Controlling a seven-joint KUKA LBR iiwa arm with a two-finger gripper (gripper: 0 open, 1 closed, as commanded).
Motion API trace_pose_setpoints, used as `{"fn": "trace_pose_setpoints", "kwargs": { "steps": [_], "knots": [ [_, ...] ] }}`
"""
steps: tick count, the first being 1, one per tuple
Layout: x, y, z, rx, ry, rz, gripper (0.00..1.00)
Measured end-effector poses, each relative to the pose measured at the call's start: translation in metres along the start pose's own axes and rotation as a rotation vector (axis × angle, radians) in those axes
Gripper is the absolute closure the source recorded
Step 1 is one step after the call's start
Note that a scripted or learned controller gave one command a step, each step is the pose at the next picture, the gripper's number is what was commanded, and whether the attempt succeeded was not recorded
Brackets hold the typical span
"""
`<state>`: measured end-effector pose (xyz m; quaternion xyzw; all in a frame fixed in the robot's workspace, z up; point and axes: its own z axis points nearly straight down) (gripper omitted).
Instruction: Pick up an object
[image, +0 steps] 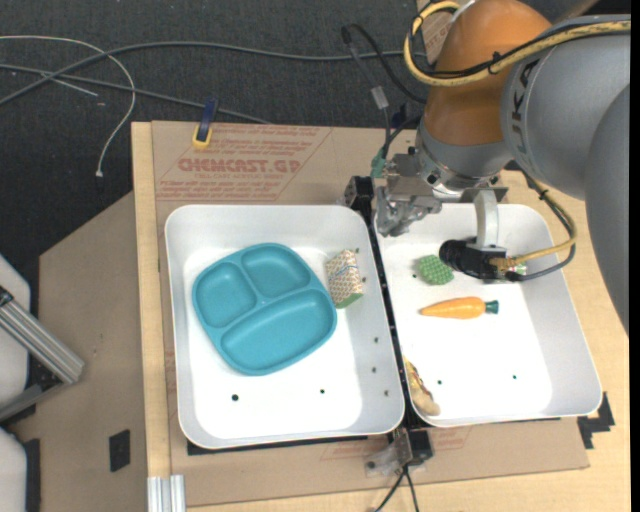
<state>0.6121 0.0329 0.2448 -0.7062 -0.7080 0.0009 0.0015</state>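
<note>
Camera view: toy carrot (458, 309) right of centre, light, stiff, slick; pinch mid-body. Tool (400, 212) above, opening hard to tell, maybe empty.

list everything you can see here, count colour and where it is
divided plate: 1, teal blue, left bin, tilted
patterned wrapped object: 1, beige with a green edge, left bin, at the plate's right edge
toy carrot: 1, orange with a green tip, right bin, middle
green piece: 1, green, right bin, above the carrot
tan object: 1, yellowish brown, right bin, lower left corner
left bin: 1, white, left half of the bench
right bin: 1, white, right half of the bench
cardboard sheet: 1, brown with red print, under both bins
clamp: 1, blue and yellow, top edge of the cardboard
arm: 1, grey with an orange band, reaching in at the upper right
gripper: 1, grey metal, above the divide between the bins near their top edge
</note>
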Motion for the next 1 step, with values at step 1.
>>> {"fn": "trace_pose_setpoints", "kwargs": {
  "steps": [1],
  "knots": [
    [0.0493, 0.0021, 0.0037, -0.003, -0.001, 0.001, 1.00]
  ]
}}
